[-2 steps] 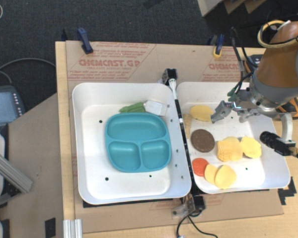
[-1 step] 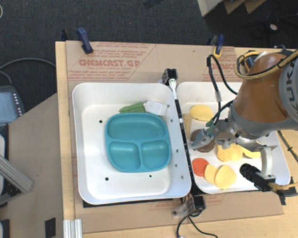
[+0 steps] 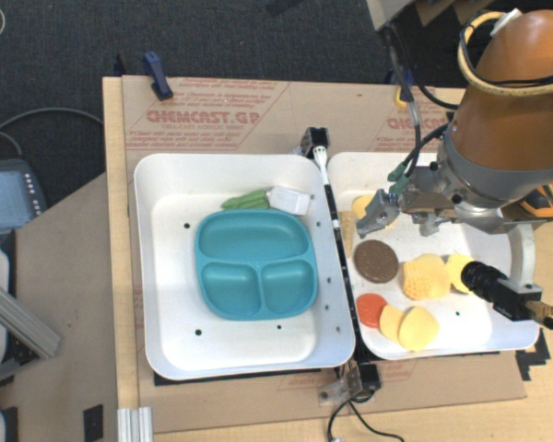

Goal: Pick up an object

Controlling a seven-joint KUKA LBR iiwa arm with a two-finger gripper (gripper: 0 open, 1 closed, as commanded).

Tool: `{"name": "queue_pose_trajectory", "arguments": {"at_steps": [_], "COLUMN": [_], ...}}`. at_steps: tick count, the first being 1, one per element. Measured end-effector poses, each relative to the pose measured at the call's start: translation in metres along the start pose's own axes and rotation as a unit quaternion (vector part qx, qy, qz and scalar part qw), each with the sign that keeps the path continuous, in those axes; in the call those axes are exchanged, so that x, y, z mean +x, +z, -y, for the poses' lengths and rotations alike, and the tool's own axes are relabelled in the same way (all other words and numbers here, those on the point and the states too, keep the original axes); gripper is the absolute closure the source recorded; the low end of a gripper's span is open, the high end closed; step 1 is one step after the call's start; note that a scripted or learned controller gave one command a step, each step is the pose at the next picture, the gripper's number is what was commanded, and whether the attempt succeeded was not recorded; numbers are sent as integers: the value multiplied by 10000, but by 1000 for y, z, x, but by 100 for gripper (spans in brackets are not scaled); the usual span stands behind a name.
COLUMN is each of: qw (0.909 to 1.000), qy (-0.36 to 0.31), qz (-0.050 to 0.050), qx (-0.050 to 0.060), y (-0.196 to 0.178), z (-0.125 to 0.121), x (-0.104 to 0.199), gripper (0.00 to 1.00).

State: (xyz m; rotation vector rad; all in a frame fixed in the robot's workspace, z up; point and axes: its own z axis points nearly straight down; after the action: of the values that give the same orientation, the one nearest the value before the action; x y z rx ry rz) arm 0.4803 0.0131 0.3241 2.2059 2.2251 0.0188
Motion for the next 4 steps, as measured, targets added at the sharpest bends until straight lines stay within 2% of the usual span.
{"name": "queue_pose_trajectory", "arguments": {"at_steps": [1, 2, 3, 4], "qw": [10000, 9999, 10000, 9999], "qy": [36, 71, 15, 48], "qz": [15, 12, 9, 9], "qx": [58, 137, 12, 88], "y": [-3, 143, -8, 43], "z": [0, 6, 0, 2], "x": [-3, -39, 8, 4], "gripper": [100, 100, 100, 100]}}
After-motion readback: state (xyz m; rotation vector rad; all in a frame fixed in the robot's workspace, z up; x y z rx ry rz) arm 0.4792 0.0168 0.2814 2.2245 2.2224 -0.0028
